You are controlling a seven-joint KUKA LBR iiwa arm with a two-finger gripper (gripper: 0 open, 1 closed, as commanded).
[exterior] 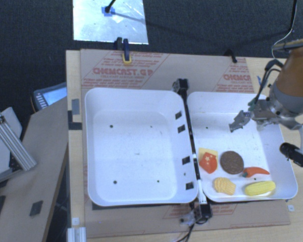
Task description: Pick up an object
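Step in hand, judged from the layout: approach, before any grasp.

Gripper over the right bin, above bare floor in the middle of the bin, well clear of the objects. Arm entering from the right edge of the tabletop. Jaws: nothing between them; opening width impossible to tell at this size.

Candidate objects, all grouped along the near edge of the right bin:
- pizza slice, close to the divider between the bins
- brown disc, just beside the pizza slice
- red pepper, just right of the disc
- ridged yellow piece, near the near-left corner
- corn cob, toward the near-right corner

Next move, as a judgement: travel toward the near edge, alignment over one object, then descent. Crowding likely to complicate the grasp; corn cob somewhat more exposed.

Left bin beside the right bin, touching at the divider.
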